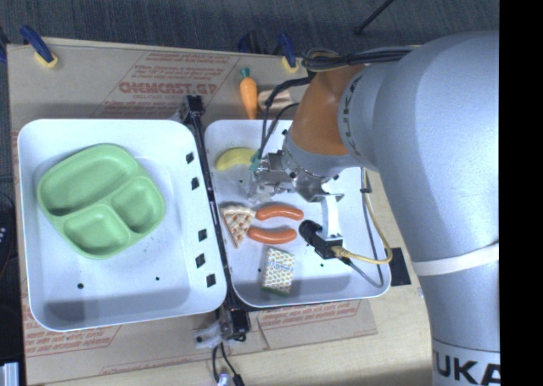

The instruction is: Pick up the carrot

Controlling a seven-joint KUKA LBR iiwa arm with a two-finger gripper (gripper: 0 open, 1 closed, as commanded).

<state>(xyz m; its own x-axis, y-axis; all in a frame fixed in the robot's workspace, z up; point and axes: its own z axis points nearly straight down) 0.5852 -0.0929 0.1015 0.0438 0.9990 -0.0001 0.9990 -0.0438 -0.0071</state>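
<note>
Smooth grey arm (441, 164), tapered orange carrot (248, 96)

Cardboard-covered worktop (153, 79), two white bins (110, 304) side by side, carrot (248, 96) lying beyond the right bin.

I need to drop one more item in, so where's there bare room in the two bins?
Left bin: bare floor below and right of the green tray. Right bin: crowded mid-left with the banana, waffle, two sausages, packet and hand; bare strip along the bottom right.
</note>
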